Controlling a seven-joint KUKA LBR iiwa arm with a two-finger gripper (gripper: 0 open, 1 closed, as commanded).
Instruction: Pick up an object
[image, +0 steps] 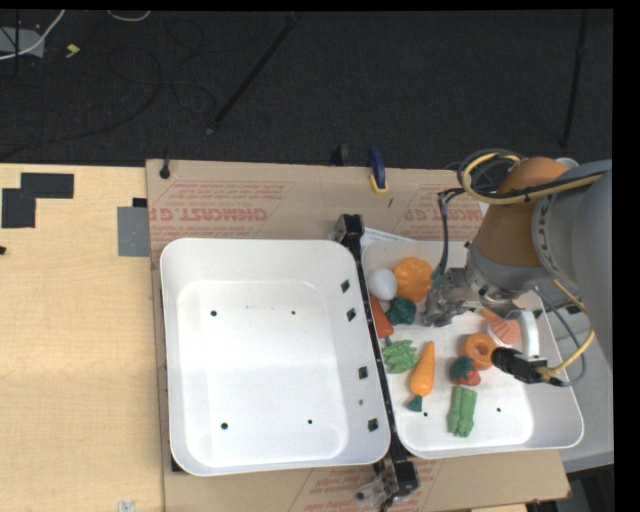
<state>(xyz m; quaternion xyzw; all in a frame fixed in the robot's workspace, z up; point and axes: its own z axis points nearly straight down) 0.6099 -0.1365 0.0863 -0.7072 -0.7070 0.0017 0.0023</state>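
The right bin (530, 425) holds several toy foods. At its far left are a white egg (383, 283), an orange pepper-like piece (412, 272) and a dark green piece (403, 311). Nearer lie a leafy green piece (400, 355), an orange carrot (424, 368) and a green cucumber (461, 411). An orange ring-shaped piece (478, 349), a red and green piece (463, 371) and a pink piece (505, 330) sit to the right. My gripper (438, 304) hangs low in this bin, just right of the orange and dark green pieces. Nothing shows held in it.
The left bin (180, 300) stands beside the right one, with a black divider rail (365, 330) between them. The arm's grey body and orange band (520, 225) cover the right bin's far right corner. A blue clamp (378, 170) sits at the bench's back edge.
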